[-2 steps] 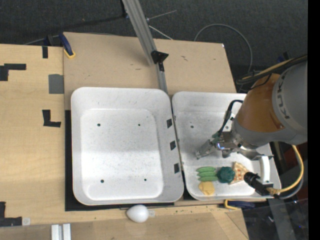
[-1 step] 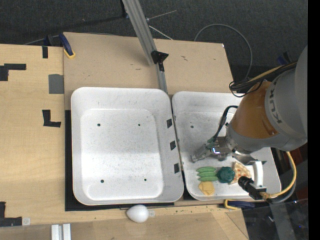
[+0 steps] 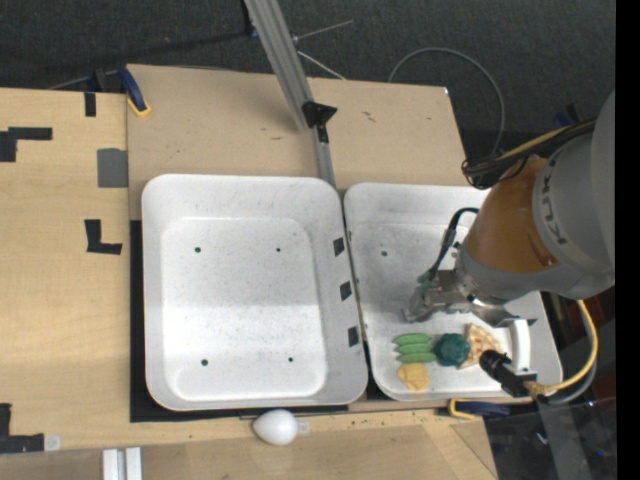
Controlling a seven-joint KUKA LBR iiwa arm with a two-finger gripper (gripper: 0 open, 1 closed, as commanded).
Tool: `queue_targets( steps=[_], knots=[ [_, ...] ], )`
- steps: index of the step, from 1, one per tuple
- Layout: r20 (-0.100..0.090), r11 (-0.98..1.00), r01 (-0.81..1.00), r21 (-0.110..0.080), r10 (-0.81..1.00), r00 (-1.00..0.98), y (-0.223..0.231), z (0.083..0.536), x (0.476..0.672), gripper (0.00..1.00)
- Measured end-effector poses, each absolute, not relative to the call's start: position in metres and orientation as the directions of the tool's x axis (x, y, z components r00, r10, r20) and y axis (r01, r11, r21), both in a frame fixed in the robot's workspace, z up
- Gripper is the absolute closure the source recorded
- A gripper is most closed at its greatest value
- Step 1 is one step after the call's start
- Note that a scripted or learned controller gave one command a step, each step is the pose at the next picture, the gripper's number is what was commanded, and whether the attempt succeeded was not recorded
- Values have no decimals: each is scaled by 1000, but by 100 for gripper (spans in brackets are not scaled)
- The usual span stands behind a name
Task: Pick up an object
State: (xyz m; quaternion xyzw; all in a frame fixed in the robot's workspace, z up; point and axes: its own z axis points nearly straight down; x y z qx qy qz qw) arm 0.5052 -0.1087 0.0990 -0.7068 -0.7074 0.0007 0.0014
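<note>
Green toy (image 3: pixel 412 344) lies just below the end effector (image 3: pixel 430 302).

The grey arm (image 3: pixel 585 218) reaches in from the right side, bent downward, with its orange band (image 3: pixel 510 233) just above the wrist. The gripper (image 3: pixel 432 298) points down and to the left, and it hangs low. Black cables run along the wrist.

Wooden bench (image 3: pixel 230 118), dark carpeted floor (image 3: pixel 120 8)
</note>
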Motion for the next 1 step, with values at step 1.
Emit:
queue_targets(
  steps=[1],
  knots=[
    [0,2,1000,4,1000,-2,-102,160,507,100]
  ],
)
